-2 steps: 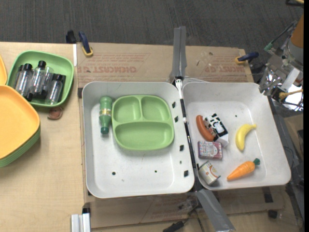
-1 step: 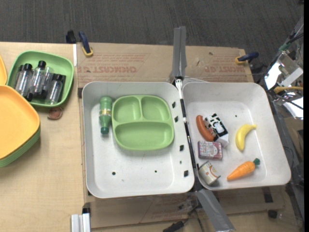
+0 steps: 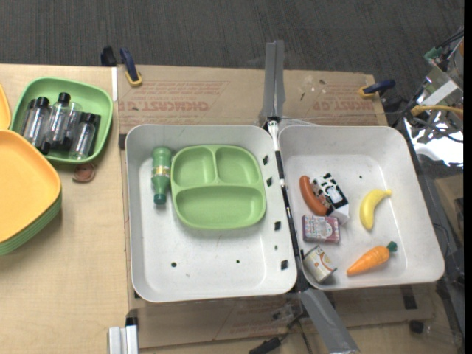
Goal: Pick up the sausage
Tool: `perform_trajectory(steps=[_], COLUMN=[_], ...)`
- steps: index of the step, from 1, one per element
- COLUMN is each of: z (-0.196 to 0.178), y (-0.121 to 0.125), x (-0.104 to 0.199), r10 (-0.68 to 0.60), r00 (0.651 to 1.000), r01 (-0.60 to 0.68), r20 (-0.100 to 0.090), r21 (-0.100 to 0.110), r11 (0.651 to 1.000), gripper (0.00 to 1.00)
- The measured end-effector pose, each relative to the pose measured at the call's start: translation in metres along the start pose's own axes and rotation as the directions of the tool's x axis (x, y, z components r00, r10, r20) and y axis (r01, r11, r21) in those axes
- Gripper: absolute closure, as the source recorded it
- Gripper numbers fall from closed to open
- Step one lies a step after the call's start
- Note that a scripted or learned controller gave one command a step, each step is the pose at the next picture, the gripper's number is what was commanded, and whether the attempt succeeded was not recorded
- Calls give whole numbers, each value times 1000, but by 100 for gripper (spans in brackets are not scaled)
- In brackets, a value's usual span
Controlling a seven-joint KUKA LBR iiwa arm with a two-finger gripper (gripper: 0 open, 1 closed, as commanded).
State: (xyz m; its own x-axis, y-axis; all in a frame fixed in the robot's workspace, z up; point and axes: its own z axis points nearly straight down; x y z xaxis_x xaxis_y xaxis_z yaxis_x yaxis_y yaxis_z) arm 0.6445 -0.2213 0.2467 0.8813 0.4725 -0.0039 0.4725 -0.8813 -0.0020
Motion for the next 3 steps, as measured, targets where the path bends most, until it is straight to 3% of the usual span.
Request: perform_trajectory(steps=[1, 3], z=[-19, -33], y=[2, 0], x=[2, 3], r10=[219, 209], r00=[976, 978], r01=[-219, -209], r20=[0, 10], r21=[0, 3], r11=[976, 978], gripper=[100, 100])
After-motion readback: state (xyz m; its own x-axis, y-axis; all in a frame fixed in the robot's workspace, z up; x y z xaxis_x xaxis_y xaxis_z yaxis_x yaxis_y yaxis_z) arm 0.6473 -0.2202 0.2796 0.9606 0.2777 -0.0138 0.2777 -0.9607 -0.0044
